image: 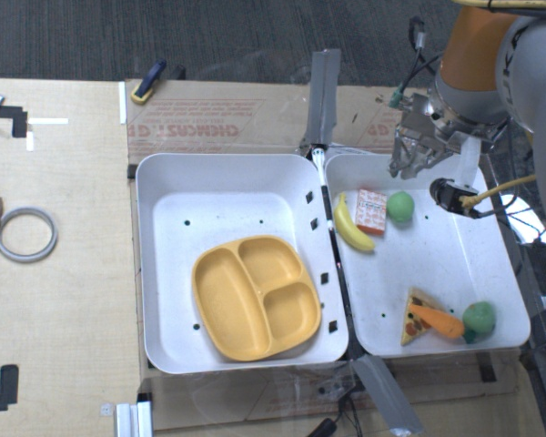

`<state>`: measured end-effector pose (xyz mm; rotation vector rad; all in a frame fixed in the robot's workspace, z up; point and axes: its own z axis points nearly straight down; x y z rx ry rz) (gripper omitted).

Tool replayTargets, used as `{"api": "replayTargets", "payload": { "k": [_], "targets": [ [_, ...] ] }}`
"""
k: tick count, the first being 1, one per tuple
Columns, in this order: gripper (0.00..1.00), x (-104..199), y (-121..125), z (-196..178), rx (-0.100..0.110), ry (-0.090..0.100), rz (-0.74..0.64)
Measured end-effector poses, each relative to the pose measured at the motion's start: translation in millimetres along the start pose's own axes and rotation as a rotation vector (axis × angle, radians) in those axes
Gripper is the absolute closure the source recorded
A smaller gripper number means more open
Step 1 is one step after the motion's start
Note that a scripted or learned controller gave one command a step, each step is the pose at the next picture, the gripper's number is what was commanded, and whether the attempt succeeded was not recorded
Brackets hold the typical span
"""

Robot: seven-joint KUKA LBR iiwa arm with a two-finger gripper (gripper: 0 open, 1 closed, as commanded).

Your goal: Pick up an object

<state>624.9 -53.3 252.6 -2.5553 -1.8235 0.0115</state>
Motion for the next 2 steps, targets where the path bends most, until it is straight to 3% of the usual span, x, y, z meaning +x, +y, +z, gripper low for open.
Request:
{"api": "replayTargets", "payload": {
  "k": [1, 2],
  "targets": [
    [1.00, 115.9, -12.2, -38.2, -0.001, -0.002, 0.237],
    [1.00, 152.1, -33.4, -61.0, -0.001, -0.002, 0.298]
  ]
}}
